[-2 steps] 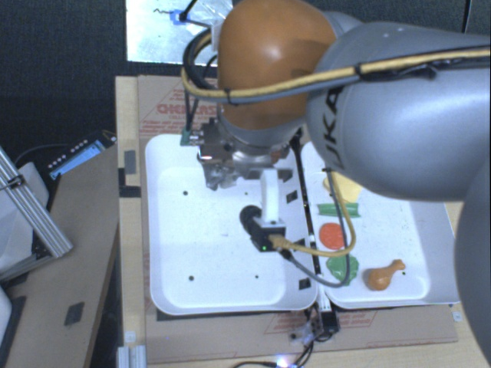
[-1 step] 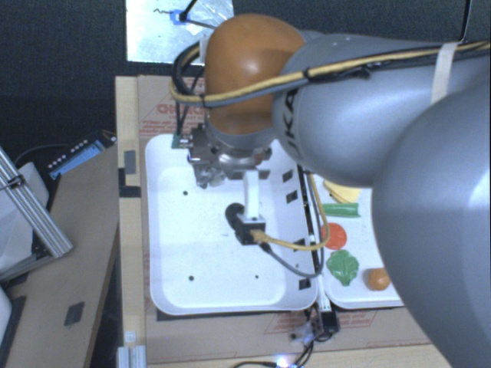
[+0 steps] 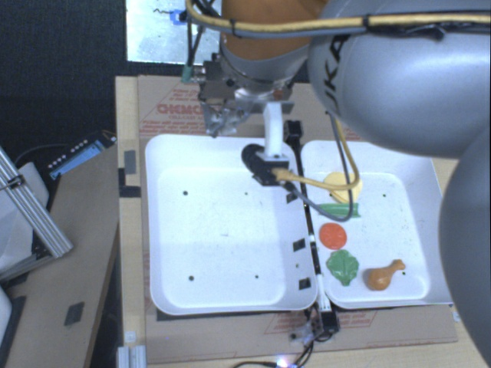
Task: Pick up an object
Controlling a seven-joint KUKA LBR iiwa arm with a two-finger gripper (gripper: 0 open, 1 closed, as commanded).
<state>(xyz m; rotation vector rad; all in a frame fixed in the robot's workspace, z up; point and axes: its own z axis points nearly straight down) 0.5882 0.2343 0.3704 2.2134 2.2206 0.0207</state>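
My gripper hangs over the far rim of the left bin, well above its floor, with nothing seen in it. The objects all lie in the right bin. A yellow piece sits near the divider, partly behind the yellow cable. Just below it lies a green strip, then a red-orange disc. A green broccoli-like piece and a brown drumstick rest near the front edge. The gripper is far left and back of all of them.
The big grey arm and its orange band cover the upper right of the view and the right bin's far corner. The bins stand on brown cardboard. A metal rail lies off the bench at left.
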